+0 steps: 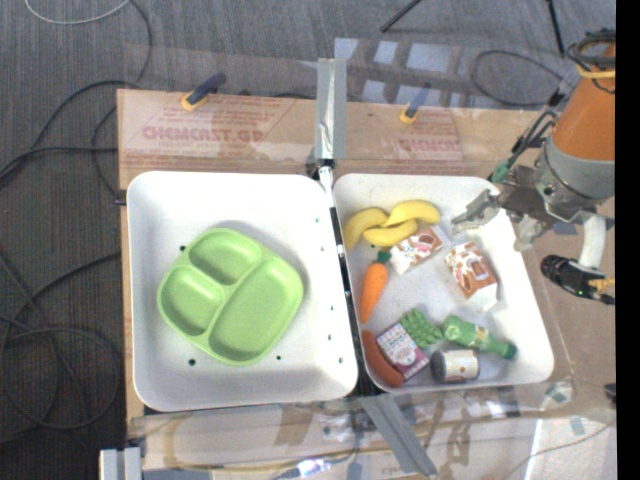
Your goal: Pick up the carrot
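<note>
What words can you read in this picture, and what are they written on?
"CHEMCAST GP", faint red print on the brown board behind the left bin.
More red print on the board behind the right bin: too blurred to read.
Labels on the snack packets, the small box and the can: too small to read.

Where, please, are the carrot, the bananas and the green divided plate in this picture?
carrot (pixel 373 288), camera view, middle of its orange body.
bananas (pixel 392 224), camera view, where the two yellow fruits meet.
green divided plate (pixel 262 303), camera view, floor of its largest compartment.
</note>
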### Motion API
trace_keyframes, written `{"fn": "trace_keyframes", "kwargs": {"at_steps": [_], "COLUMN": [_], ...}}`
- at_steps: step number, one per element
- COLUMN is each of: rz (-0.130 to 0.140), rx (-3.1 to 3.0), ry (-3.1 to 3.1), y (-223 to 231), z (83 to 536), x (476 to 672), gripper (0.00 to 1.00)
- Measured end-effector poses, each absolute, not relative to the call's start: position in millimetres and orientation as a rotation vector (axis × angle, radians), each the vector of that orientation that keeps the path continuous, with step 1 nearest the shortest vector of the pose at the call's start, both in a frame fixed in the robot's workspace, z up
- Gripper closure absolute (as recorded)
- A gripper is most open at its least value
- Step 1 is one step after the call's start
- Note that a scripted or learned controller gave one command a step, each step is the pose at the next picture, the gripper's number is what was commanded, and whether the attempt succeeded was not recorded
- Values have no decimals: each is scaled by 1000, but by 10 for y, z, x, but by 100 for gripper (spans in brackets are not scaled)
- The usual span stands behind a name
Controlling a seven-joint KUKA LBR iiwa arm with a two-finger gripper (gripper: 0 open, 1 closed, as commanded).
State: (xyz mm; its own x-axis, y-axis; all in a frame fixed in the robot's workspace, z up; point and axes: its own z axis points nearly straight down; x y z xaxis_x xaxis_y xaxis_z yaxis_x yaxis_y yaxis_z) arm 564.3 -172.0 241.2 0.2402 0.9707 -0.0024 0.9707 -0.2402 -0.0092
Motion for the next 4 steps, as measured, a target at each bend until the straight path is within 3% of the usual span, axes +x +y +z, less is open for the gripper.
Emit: {"fn": "trace_keyframes", "kwargs": {"at_steps": [1,2,3,4], "rz": [11,12,-10,-10], "rx": [-2363,-2483,-2382,-2377], "ry": [-2059,-1912,-2056,-2053], "y": [-885,-1018,-966,-950], "z": [2058,1341,876,944], "x": [5823,5576,4864,4862], "gripper": [0,0,0,100]}}
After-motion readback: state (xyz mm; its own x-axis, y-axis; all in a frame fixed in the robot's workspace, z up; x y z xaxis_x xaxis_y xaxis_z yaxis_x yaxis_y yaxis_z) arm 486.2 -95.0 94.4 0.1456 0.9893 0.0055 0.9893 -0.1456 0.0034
